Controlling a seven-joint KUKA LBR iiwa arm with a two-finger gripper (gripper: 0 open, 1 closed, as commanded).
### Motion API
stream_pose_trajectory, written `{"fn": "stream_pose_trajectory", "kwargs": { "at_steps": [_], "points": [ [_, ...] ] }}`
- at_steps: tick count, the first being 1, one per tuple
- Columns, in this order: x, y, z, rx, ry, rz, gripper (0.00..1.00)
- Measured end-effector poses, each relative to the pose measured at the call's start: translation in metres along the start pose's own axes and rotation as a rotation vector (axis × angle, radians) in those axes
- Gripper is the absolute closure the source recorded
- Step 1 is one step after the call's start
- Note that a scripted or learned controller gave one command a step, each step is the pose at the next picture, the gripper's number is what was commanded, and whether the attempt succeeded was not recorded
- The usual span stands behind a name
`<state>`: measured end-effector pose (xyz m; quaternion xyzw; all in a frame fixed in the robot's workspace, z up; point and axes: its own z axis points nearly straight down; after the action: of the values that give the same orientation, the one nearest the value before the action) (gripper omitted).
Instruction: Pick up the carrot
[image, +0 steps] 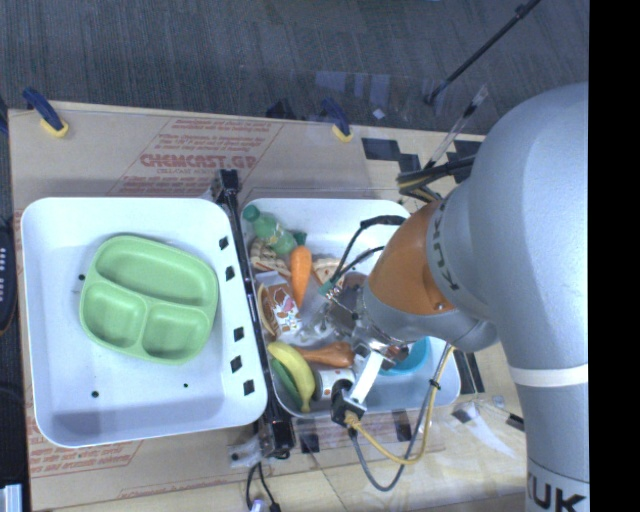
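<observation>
Approach is the step in hand, by my reading. In the camera view the arm (520, 250) reaches over the right bin (330, 207), and its gripper (338, 306) sits low over the middle of that bin, just beside the carrot (300, 273). You cannot tell whether the gripper is parted or closed, because the orange-banded wrist covers it from above, and you see no object held in it. The carrot lies in the left half of the right bin, closer to the bin's far wall than to its near one, and it is not yet lifted. It is a short, plump orange piece, rounded at the top and tapering toward the bin's near wall. It looks smooth and stiff, so I would expect it to hold its shape under a pinch but perhaps to roll. Clutter crowds it. A green bottle (268, 226) lies against the bin's far left corner. A printed packet (280, 310) lies along the bin's left wall, touching or nearly touching the carrot's tip. A banana (292, 372) rests toward the bin's near left corner. A second orange piece (328, 354) lies nearer the bin's near wall and is too hidden to name, so do not mistake it for the target. Your next move, I think, calls for a small shift toward the bin's left wall, to centre over the carrot across its width, and then a straight descent that stays clear of the packet.
</observation>
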<state>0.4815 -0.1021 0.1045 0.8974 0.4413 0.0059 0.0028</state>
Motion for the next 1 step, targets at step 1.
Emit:
{"fn": "stream_pose_trajectory", "kwargs": {
  "at_steps": [1],
  "points": [
    [0.0032,-0.0019,-0.0026,0.009,-0.002,-0.012,1.0]
  ]
}}
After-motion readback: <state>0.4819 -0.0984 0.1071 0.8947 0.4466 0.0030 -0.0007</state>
